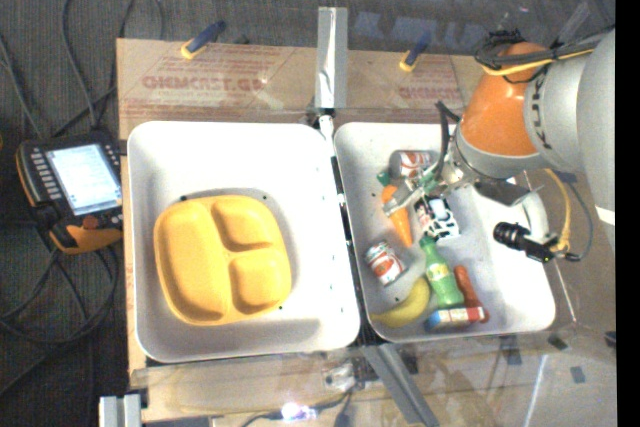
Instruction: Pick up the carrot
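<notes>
**Op:** Carrot (pixel 400 218) sits in the right bin (pixel 540 310), left-of-centre, in the clutter. Orange body, green top at the far-left end near the crushed can (pixel 410 162).

**Eng:** Axis?

**Op:** I read it as running from far-left to near-right, slightly diagonal, tip pointing towards the green bottle (pixel 438 273). Judging from one slanted view, so treat that as rough.

**Eng:** Where's the gripper relative to it?

**Op:** Gripper (pixel 437 183) hangs just right of the carrot and a little farther from me, roughly over the black-and-white die (pixel 441 218). Carrot lies to its left and slightly nearer. Height above the bin I can't judge.

**Eng:** Fingers?

**Op:** Can't tell. That area is a tangle of metal and cable under the orange wrist band. Nothing visibly held.

**Eng:** So the correction is?

**Op:** My call: a short shift left and a touch nearer, with the closing direction set across the carrot's long axis, not along it.

**Eng:** Neighbours?

**Op:** Tight. Second can (pixel 385 262) near-left of the tip, die just to the right, bottle beyond the tip. I'd expect a finger to clip the die if the shift falls short.
</notes>
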{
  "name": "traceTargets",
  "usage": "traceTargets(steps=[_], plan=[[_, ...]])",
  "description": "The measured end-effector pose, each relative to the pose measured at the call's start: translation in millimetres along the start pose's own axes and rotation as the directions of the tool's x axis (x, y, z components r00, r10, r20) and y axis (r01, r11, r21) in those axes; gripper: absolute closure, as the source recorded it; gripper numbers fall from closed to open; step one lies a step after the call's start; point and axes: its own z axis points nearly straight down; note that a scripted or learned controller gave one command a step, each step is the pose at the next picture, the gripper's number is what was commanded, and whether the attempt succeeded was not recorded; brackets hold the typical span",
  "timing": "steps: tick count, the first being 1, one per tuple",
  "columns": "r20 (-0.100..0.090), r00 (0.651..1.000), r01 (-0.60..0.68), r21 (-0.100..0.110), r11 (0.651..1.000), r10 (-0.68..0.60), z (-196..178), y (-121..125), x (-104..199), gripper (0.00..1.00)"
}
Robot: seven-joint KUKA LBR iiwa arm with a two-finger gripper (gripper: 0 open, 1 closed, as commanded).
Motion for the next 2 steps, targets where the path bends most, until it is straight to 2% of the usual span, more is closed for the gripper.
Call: traceTargets(steps=[1, 2], plan=[[-0.002, 1.0, 0.012, -0.003, 1.0, -0.012, -0.7, -10.6, 3.0, 0.0], [-0.003, 1.0, 0.028, -0.001, 1.0, -0.028, -0.4, -9.7, 3.3, 0.0]])
